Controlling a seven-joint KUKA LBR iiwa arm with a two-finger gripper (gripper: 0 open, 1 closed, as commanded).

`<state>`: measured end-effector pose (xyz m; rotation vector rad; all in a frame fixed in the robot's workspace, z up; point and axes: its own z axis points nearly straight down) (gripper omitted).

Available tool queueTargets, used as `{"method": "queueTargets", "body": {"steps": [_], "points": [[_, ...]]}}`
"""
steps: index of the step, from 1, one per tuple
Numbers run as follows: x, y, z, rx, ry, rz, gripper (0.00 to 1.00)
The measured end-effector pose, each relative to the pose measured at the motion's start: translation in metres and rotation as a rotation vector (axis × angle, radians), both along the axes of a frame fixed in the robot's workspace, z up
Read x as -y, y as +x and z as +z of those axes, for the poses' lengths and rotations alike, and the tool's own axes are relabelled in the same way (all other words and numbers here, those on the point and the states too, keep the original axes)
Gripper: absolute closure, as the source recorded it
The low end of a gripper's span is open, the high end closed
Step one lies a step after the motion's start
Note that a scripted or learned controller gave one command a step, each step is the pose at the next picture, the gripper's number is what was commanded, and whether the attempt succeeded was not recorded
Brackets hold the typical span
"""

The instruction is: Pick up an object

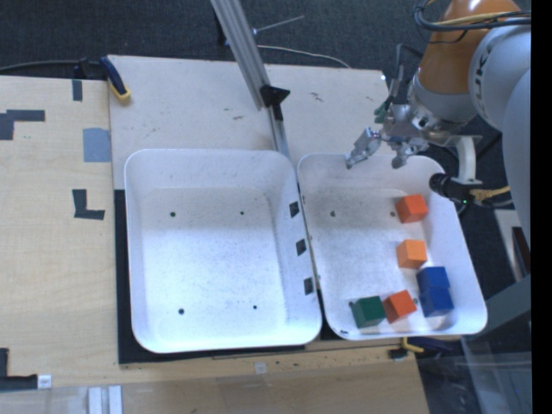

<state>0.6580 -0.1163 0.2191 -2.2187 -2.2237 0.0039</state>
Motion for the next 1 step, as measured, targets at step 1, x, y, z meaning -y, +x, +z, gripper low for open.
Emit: {"method": "queueTargets", "body": {"steps": [1], "points": [[0.0, 0.0, 0.0, 0.0, 0.0, 0.0, 0.0]]}}
